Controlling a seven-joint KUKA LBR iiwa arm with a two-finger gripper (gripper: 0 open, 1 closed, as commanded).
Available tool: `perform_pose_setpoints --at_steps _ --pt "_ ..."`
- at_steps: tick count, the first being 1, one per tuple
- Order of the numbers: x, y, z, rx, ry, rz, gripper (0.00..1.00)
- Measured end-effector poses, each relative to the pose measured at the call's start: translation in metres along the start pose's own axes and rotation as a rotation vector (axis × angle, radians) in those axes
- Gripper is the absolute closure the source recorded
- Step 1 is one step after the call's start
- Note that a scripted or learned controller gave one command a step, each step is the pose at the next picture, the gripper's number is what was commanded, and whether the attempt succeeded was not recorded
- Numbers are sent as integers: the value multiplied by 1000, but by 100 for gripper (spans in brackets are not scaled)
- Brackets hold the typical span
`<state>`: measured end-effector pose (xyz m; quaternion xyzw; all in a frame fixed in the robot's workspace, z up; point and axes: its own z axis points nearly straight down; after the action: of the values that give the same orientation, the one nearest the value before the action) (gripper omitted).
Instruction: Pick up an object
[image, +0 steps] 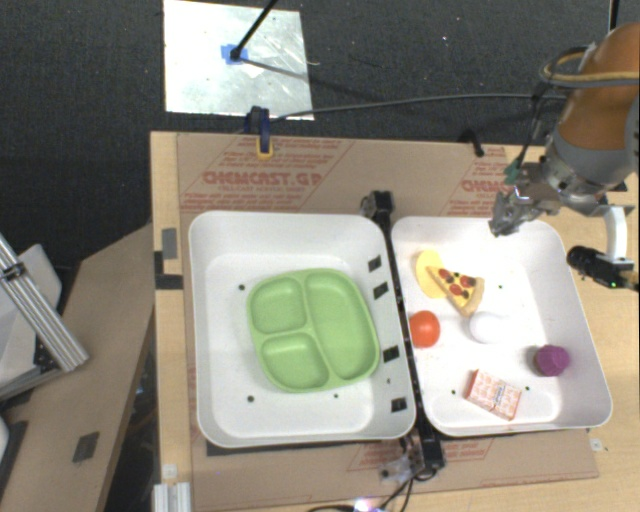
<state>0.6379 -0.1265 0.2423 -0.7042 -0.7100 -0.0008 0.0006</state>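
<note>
The right white bin (575, 300) holds a pizza slice (461, 289) lying over a yellow piece (430, 272), a red tomato (425, 328), a white egg (488, 327), a purple plum (551, 359) and a pink wrapped packet (494, 393). My gripper (505, 216) hangs over the bin's far edge, above and right of the pizza slice, with nothing seen between its fingers.
The left white bin (215, 300) carries a green divided tray (311, 329). Black clips (388, 320) run along the seam between the bins. A cardboard sheet (270, 175) lies under both bins. A black part (595, 264) juts in at the right.
</note>
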Motion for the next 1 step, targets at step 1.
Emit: perform_pose_setpoints --at_steps 1 --pt "55 -12 -7 -1 0 -1 100"
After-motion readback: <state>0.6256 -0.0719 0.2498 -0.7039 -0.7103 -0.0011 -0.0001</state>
